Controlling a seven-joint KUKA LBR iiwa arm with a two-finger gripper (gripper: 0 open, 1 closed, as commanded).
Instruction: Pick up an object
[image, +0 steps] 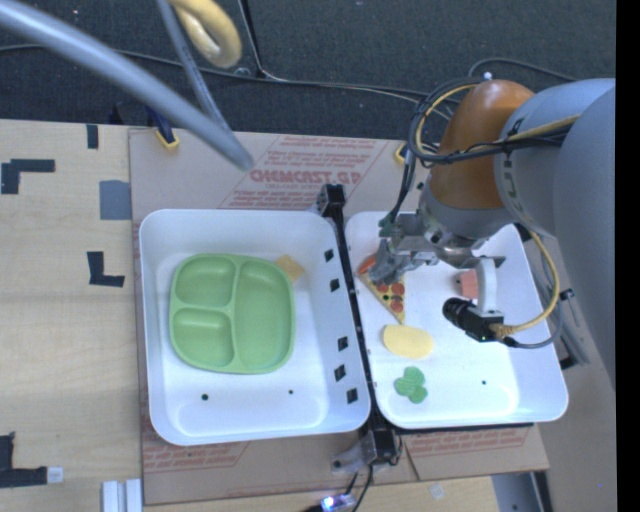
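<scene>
In the right bin lie a toy pizza slice, a yellow lemon-like piece and a green broccoli-like piece. My gripper reaches down at the bin's far left corner, right over the upper end of the pizza slice. Its fingers are dark and partly hidden by the wrist, and I cannot make out anything held between them. A small red piece shows beside the wrist.
The left bin holds a green divided plate and a small yellow piece by the plate's far right corner. A black divider runs between the bins. The grey arm covers the right bin's far side.
</scene>
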